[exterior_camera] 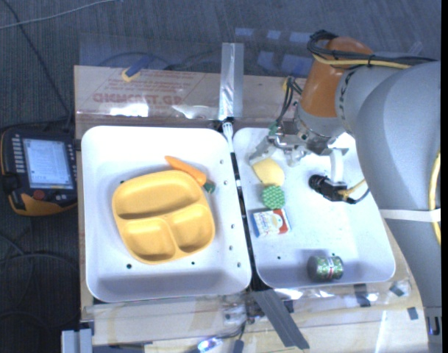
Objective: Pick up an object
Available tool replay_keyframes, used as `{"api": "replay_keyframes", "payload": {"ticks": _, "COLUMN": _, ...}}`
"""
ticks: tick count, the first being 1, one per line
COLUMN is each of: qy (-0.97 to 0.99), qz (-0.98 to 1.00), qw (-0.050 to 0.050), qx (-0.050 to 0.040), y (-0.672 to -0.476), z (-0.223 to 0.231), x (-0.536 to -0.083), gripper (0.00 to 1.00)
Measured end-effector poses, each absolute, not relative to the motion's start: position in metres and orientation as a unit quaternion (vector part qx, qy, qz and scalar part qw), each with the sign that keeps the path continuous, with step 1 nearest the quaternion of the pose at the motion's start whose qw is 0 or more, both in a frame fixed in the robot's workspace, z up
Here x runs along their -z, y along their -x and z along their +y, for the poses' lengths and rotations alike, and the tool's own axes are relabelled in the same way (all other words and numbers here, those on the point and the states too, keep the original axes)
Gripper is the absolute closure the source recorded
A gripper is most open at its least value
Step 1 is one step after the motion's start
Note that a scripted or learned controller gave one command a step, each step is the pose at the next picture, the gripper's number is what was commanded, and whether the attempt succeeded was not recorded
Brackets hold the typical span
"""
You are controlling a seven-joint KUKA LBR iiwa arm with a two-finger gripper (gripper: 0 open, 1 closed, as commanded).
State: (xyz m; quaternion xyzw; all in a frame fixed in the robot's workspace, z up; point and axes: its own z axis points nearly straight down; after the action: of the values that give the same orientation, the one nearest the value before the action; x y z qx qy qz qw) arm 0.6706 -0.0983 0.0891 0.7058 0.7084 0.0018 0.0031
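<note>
Camera view shows the pincer low at the back of the right bin, under the grey arm with the orange band. Its fingers stand a little apart and nothing sits between them; how wide they stand I cannot tell exactly. Just in front of the pincer lies a pale yellow object, very near it. Further in front is a green ball, then a small packet. A can lies well apart, near the front edge. Beside the pincer, in the left bin, a yellow tray touches an orange carrot
</note>
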Motion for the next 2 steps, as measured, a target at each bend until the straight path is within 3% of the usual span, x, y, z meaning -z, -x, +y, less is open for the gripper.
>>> {"api": "replay_keyframes", "payload": {"ticks": 1, "qy": -0.755, "qz": 0.656, "qw": -0.001, "qx": 0.0027, "y": -0.667, "z": -0.085, "x": -0.182, "gripper": 0.0}}
{"api": "replay_keyframes", "payload": {"ticks": 2, "qy": -0.663, "qz": 0.748, "qw": -0.001, "qx": 0.0029, "y": -0.667, "z": -0.04, "x": -0.194, "gripper": 0.0}}
